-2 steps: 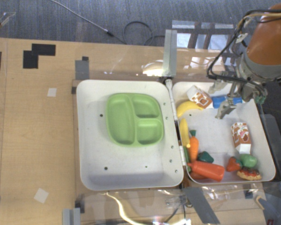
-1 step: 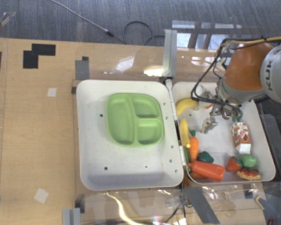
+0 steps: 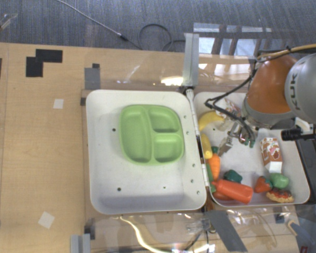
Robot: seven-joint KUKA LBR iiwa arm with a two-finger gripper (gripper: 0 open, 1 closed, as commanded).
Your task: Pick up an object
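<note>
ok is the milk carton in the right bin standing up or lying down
Lying down. The milk carton rests flat on the right bin's floor, its printed face showing to the camera.

Grey arm [image 3: 308, 88], orange band, black cables

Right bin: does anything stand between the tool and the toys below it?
Nothing visible does. The tool hangs over bare floor of the right bin, with the banana on its left and the small carrot just below-left, all uncovered.
</note>
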